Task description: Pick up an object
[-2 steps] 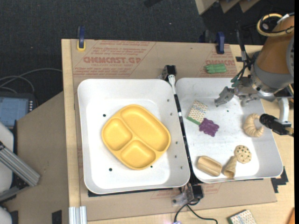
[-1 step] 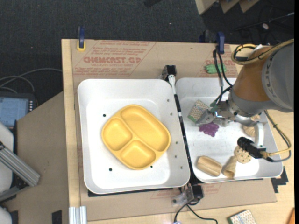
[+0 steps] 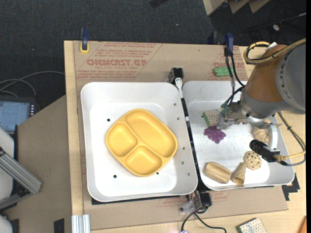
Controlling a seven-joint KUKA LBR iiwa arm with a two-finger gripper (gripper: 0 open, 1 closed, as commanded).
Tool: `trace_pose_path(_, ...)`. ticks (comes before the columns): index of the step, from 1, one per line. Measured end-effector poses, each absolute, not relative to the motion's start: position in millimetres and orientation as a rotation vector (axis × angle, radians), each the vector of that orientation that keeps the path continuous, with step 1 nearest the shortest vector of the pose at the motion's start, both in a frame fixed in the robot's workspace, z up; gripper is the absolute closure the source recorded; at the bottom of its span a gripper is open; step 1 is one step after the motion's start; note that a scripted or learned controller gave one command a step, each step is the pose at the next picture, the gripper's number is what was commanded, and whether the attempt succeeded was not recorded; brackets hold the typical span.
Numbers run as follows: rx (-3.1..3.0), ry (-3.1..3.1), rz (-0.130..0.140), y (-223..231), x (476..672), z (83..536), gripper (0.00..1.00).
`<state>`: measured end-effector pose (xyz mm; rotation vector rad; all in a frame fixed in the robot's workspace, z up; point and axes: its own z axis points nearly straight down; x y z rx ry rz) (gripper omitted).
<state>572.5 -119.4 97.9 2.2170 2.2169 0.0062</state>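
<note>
Right of the yellow plate (image 3: pixel 141 142), at the near rim of the right bin (image 3: pixel 233 144), lay a tan roll (image 3: pixel 216 172), a pale cone (image 3: pixel 239 174) and a round speckled biscuit (image 3: pixel 251 160), close together. The plate itself had three compartments and sat in the middle of the left bin (image 3: pixel 92 130), tilted askew to the bin's sides. Both white bins rested on a brown bench top (image 3: pixel 121 57) printed with red lettering.

Farther back, right of the plate and across the seam between the bins, lay the purple cluster (image 3: pixel 214 134) on the right bin's floor. The gripper (image 3: pixel 227 119) hung just beyond it and slightly farther from the plate; whether it was spread or pressed together could not be told, and nothing was seen held in it. A small checked square (image 3: pixel 212 116) lay just behind the cluster, beside the gripper.

A blue clamp (image 3: pixel 85 39) gripped the bench's far edge behind the plate, and dark carpet (image 3: pixel 48 13) lay beyond.

The cluster's long axis ran aslant, its narrower end toward the plate and back, its wider end nearer and away. It looked lumpy, matte and violet, like a small bunch of grapes.
</note>
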Motion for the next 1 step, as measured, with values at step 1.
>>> trace_pose_path(1, 2.218, 2.217, 0.005, -119.4, 572.3, 97.3, 0.00)
